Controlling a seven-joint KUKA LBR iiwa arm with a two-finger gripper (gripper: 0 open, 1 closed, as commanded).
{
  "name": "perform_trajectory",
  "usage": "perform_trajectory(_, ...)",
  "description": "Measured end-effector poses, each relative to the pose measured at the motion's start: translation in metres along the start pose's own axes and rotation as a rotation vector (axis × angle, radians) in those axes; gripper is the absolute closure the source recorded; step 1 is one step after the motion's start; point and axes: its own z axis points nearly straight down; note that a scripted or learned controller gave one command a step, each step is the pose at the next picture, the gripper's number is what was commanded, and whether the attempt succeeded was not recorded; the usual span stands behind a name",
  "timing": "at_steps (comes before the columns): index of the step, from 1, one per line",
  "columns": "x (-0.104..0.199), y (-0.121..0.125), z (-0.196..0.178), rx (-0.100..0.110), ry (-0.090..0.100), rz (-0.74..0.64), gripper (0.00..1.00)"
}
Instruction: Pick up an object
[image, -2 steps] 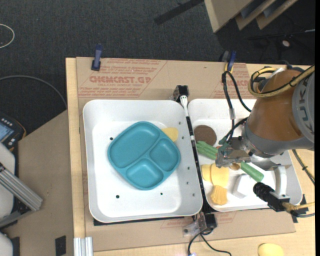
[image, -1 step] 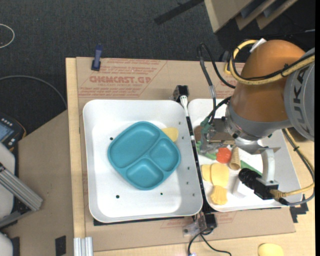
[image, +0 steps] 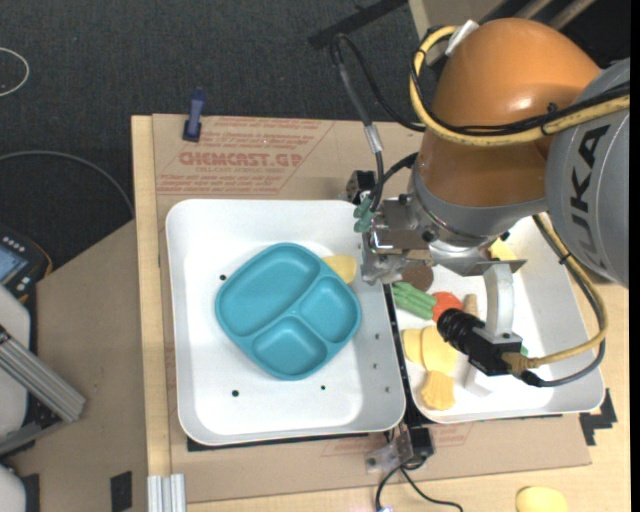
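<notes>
My gripper (image: 388, 258) hangs under the big orange-banded wrist, over the near-left part of the right bin (image: 560, 395), close to the wall between the two bins. Just below it lie a green piece (image: 411, 298) and an orange-red piece (image: 447, 300). Pale yellow pieces (image: 428, 350) lie further toward the front, one of them (image: 438, 391) by the front rim. In the left bin (image: 200, 400) a blue divided plate (image: 288, 310) lies flat, with a small yellow object (image: 341, 266) at its right edge. The arm hides much of the right bin.
The bins sit on a cardboard sheet (image: 240, 150) with red print. A blue clip (image: 194, 115) lies at its far edge. A yellow object (image: 540, 498) lies outside the bins at the bottom right. Cables run behind the arm.
</notes>
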Motion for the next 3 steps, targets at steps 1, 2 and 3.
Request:
perform_trajectory(1,0.005,0.051,0.091,0.015,-0.005,0.011,1.0)
perform_trajectory(2,-0.062,-0.007,0.036,0.01,-0.004,0.016,1.0)
perform_trajectory(3,0.022,-0.004,0.033,0.006,-0.002,0.003,1.0)
